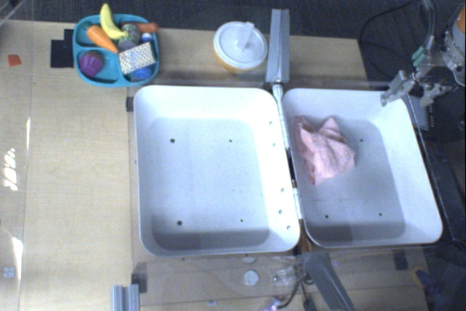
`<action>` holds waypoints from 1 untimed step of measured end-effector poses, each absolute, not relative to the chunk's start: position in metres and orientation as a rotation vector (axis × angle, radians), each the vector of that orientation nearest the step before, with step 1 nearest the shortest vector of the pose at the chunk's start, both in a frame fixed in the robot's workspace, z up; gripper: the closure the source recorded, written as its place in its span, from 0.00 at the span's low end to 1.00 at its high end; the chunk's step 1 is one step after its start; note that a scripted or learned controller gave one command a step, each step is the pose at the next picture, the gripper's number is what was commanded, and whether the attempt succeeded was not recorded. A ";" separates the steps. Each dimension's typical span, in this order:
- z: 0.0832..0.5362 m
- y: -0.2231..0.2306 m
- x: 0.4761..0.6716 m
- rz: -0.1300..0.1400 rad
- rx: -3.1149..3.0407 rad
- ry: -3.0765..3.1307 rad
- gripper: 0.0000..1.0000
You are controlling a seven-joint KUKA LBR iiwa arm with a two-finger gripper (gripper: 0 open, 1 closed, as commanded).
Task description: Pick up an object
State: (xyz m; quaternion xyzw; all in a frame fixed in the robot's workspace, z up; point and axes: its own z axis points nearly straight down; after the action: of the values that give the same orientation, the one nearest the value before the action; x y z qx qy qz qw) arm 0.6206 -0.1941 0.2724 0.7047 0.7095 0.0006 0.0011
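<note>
- Cloth (325, 149): pale pink, plain.
- Both bins (211, 102): white.
- Tray (86, 78): blue; banana (109, 23) yellow, carrot (100, 37) orange.
- Lidded cup (240, 45): white over yellow.

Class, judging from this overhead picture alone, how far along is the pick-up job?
Nothing looks done yet: the pink cloth lies crumpled in the right bin. In hand: the gripper sits at that bin's far right corner, apart from the cloth. Left: reaching the cloth, gripping and lifting it.
</note>
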 end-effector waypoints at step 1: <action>0.111 -0.155 0.612 0.001 2.183 2.260 0.00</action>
State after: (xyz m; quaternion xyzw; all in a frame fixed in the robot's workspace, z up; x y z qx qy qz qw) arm 0.6123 -0.1545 0.1115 0.6947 0.7193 0.0003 -0.0002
